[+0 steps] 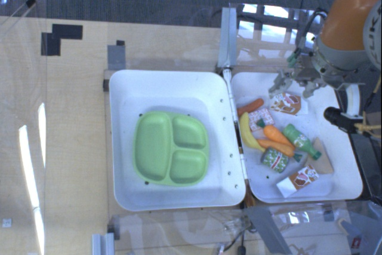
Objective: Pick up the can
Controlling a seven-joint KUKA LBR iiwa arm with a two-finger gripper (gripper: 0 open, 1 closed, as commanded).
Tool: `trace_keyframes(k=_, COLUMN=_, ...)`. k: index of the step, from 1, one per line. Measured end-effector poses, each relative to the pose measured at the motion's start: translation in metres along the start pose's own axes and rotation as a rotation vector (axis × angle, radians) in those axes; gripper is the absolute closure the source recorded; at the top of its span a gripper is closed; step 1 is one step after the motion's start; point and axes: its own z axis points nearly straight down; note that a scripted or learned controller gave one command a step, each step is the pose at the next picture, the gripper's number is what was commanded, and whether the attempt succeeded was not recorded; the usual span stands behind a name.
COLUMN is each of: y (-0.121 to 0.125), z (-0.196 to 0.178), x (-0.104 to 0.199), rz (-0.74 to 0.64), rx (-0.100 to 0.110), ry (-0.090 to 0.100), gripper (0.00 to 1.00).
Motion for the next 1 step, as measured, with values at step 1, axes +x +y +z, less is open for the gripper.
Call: trace_keyframes(k=1, y=-0.0591, z=0.0918, x=-0.0193, rz=0.234, rx=0.002, ry=0.0, gripper=0.0)
